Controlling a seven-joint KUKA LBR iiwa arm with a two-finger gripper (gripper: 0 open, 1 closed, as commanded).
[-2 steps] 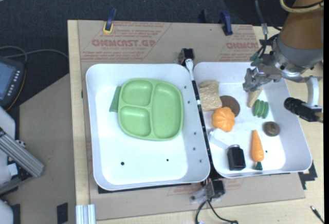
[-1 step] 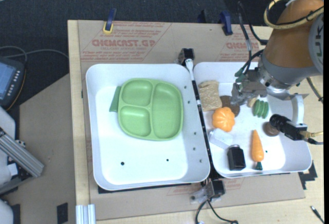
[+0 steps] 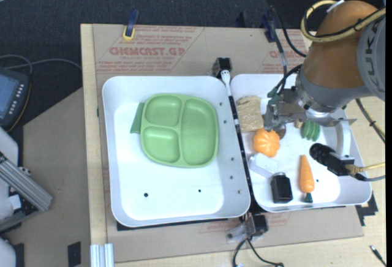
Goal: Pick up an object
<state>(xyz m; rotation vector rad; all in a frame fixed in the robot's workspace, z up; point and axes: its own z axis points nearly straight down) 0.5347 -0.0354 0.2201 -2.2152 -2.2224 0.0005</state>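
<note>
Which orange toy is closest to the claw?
The round orange plastic pumpkin, right under the claw. The long orange plastic carrot lies farther away.

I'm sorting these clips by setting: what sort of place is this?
Probably a robot lab or test bench, not a kitchen: two white bins sit on a clamped board, toy food such as a carrot lies inside, and loose cables run over the carpet.

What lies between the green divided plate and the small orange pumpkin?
In the camera view, the adjoining rims of the two bins lie between the green divided plate and the orange pumpkin; otherwise bare white bin floor.
</note>
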